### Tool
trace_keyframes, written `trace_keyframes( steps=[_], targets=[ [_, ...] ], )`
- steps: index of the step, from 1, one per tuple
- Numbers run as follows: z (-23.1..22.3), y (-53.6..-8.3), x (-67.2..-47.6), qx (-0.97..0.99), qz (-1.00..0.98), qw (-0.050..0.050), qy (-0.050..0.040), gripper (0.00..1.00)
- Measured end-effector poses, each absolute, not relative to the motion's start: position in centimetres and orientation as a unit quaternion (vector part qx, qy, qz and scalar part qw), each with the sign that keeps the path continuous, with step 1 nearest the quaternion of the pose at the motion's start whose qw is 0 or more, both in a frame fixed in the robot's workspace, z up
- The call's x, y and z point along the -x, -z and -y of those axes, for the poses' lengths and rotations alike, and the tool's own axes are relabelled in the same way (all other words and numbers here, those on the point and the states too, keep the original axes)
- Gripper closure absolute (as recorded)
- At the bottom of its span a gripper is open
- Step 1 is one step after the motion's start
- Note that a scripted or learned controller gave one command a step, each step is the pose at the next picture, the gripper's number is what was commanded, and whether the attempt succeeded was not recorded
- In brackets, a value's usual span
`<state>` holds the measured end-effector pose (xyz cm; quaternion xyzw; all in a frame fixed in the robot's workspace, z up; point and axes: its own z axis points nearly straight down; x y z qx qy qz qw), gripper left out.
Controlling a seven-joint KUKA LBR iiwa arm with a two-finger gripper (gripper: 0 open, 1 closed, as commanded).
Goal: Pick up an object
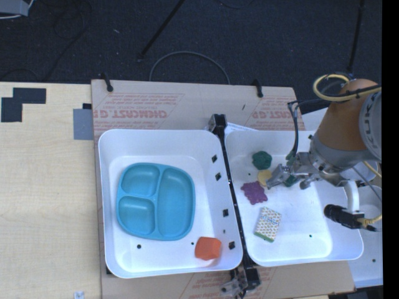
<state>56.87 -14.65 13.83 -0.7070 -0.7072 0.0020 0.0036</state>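
Note:
My gripper (278,179) reaches in from the right, low over the right bin (312,242). Its tip sits right beside a small yellow piece (264,175), and I cannot make out whether it touches it. A dark green lump (262,160) lies just behind the yellow piece. A purple, ragged-edged piece (254,192) lies just in front of it. Nearer the front of the bin rests a pale patterned block with green dots (268,223).
The left bin (112,148) holds a blue divided plate (156,201) and an orange block (208,248) at its front right corner. A black divider bar (227,185) runs between the two bins. The arm's orange and grey body (349,126) hangs over the right bin's far right side.

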Motion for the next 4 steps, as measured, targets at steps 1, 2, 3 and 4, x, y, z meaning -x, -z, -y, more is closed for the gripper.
trace_keyframes(
  steps=[1, 2, 3, 4],
  targets=[
    [14.5, -8.6, -56.9, 0.708, 0.707, 0.003, -0.0005, 0.00],
    [14.6, -10.1, -57.0, 0.709, 0.705, 0.001, 0.0010, 1.00],
    [14.4, -14.4, -56.6, 0.708, 0.707, 0.000, 0.0002, 1.00],
    [14.6, -20.7, -56.4, 0.707, 0.707, -0.001, 0.0008, 1.00]
  ],
)
